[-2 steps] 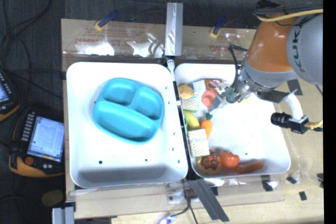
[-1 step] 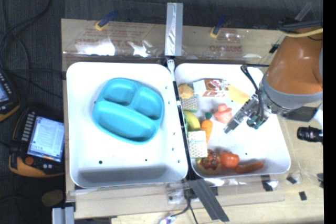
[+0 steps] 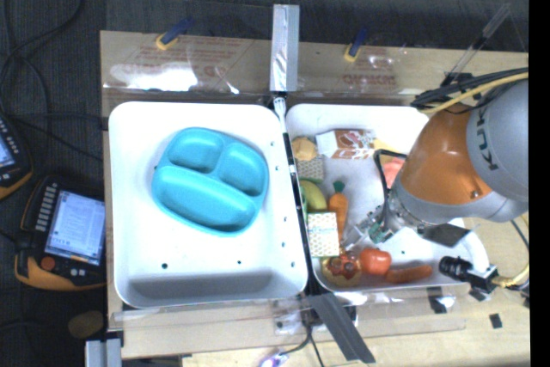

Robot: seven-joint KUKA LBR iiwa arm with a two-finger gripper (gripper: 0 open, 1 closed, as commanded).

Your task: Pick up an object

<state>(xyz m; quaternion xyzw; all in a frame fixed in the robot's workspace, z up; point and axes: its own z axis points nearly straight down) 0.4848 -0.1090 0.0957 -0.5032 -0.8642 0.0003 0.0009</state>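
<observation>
The right bin (image 3: pixel 395 118) holds several toy foods. An orange carrot (image 3: pixel 337 211) lies beside a yellow-green fruit (image 3: pixel 314 196). A red tomato (image 3: pixel 375 260) sits at the front next to a dark brown piece (image 3: pixel 342 267) and a long red pepper (image 3: pixel 411 273). A small patterned box (image 3: pixel 323 233) lies left of them. My gripper (image 3: pixel 375 226) hangs low in this bin, just above the tomato and right of the carrot. The grey wrist with its orange band (image 3: pixel 443 163) hides the bin's right half.
A blue divided plate (image 3: pixel 210 177) lies in the left bin (image 3: pixel 137 271). At the back of the right bin are a printed packet (image 3: pixel 348 142), a tan bun (image 3: pixel 303 149) and a red item (image 3: pixel 391 168). A metal strip (image 3: pixel 284 47) stands behind the bins.
</observation>
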